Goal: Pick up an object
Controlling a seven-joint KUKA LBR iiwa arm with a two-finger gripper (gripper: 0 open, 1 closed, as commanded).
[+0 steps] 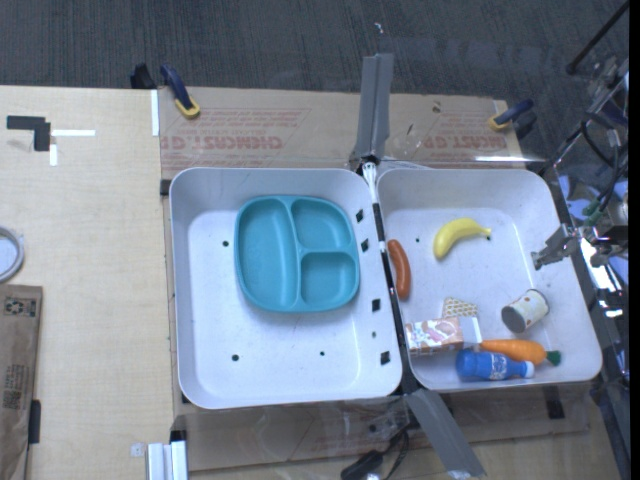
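White plastic makes up both bins in front of you. The left bin [182,268] holds one thing, a teal divided plate [297,253] lying flat near its middle, with three compartments facing up.

The right bin [500,268] holds everything you might pick. A yellow banana [460,236] lies alone in the upper part of the floor. A reddish-brown sausage [400,268] lies lengthwise against the left wall, just beside the seam between the bins. Lower down, a checked cracker [459,308] touches the top edge of a small pink and white carton [435,335]. Right of the carton, an orange carrot [512,349] lies across the floor, with a blue bottle [490,367] on its side just below and touching it. A beige cup [525,310] lies tipped over near the right wall, above the carrot and apart from it.

The gripper [555,248] sits at the right bin's right edge, over the rim, above and to the right of the cup and clear of it. Its metal tip points in towards the bin. At this size and angle you cannot tell whether it is released or clenched.

Both bins rest on a sheet of cardboard [250,128] held at the back by two clamps [180,98], on a pale wooden bench [80,218].
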